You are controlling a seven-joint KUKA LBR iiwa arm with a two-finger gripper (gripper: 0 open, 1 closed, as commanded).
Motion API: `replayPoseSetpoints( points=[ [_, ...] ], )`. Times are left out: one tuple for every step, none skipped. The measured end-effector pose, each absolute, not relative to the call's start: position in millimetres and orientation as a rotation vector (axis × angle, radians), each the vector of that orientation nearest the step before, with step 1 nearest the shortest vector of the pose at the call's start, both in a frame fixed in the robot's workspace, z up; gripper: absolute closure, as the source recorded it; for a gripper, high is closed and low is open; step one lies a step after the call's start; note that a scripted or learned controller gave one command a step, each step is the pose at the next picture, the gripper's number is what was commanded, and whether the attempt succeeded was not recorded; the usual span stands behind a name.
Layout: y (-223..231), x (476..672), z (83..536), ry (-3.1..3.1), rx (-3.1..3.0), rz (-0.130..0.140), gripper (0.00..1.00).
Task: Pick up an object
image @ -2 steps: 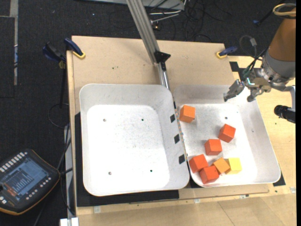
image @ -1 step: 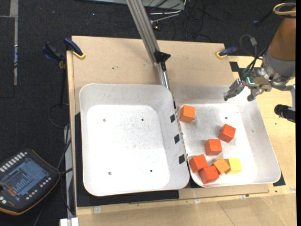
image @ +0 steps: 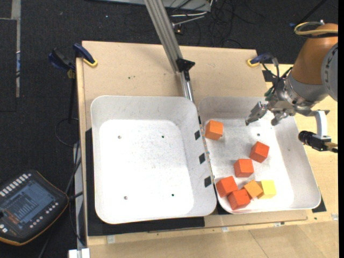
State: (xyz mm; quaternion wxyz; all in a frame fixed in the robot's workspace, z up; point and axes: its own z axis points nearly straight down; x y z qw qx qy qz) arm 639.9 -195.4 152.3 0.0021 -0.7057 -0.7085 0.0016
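Several small cubes lie in the right bin [image: 301, 168]. An orange cube [image: 214, 129] sits alone near the bin's upper left. A red-orange cube [image: 259, 151] lies at mid bin, with another [image: 244, 167] just below it. At the front, two red-orange cubes [image: 226, 186] [image: 238, 198] cluster with an orange cube [image: 253, 189] and a yellow cube [image: 267, 188]. My gripper [image: 266, 115] hangs over the bin's upper right part, fingers spread and open, nothing between them, well to the right of the lone orange cube.
The left bin [image: 144, 157] stands beside the right one, their rims touching along the middle. A metal pole [image: 166, 36] slants down from the top to the bins' junction. Clamps [image: 86, 55] [image: 260, 59] hold the board's back corners. A teach pendant [image: 27, 206] lies off the bench at lower left.
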Motion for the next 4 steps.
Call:
replayPoseSetpoints(
  points=[
    [-194, 639.1, 98, -2.223, -2.215, 0.004, 0.00],
    [-194, 641.2, 113, -2.230, -2.218, -0.001, 1.00],
    [-201, 643.5, 159, -2.227, -2.225, -0.004, 1.00],
    [-195, 647.9, 222, -2.232, -2.223, -0.007, 1.00]
  ],
)
